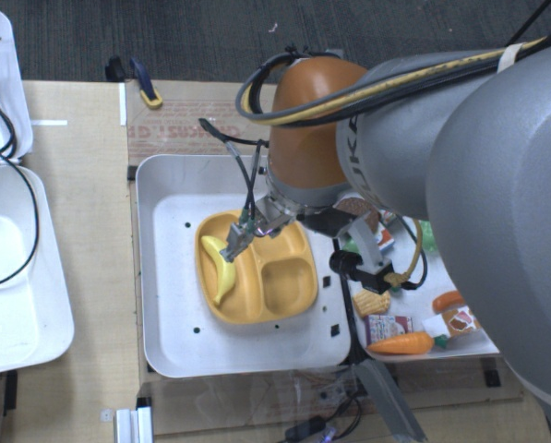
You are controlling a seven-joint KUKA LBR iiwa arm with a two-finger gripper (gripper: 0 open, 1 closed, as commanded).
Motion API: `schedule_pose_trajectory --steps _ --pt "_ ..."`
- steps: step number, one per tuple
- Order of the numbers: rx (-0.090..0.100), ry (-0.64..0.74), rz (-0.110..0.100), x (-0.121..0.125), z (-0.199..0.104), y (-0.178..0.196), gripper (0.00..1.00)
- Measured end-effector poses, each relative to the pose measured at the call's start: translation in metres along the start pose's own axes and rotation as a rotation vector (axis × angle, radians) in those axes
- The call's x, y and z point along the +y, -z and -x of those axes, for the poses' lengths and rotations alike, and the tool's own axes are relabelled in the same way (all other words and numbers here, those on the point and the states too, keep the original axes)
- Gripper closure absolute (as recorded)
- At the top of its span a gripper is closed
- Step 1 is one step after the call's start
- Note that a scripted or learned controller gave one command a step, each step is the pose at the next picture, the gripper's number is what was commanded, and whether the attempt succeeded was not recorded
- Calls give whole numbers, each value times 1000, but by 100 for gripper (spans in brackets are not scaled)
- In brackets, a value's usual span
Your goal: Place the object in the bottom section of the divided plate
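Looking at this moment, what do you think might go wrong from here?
1. The gripper sits right over the banana in the yellow divided plate; lifting away might drag it out.
2. The banana lies against the plate's left rim and could tip over it.

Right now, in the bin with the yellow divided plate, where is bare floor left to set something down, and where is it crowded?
Bare white floor of the left bin runs left of the divided plate, and along the near rim below it. The gripper hangs over the plate's left section beside the banana. The right bin is crowded with toy food, including a carrot.
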State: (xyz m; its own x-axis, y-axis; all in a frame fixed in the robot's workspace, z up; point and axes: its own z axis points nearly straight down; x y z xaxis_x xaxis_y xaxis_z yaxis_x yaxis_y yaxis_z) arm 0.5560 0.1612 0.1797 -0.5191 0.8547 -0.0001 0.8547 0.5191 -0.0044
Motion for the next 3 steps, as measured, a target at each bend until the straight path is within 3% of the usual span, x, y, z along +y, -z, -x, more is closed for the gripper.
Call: schedule_pose_trajectory --steps 1,3 --pt "-2 -127 3 46 -41 79 0" --pt "-2 -183 3 118 4 206 0"
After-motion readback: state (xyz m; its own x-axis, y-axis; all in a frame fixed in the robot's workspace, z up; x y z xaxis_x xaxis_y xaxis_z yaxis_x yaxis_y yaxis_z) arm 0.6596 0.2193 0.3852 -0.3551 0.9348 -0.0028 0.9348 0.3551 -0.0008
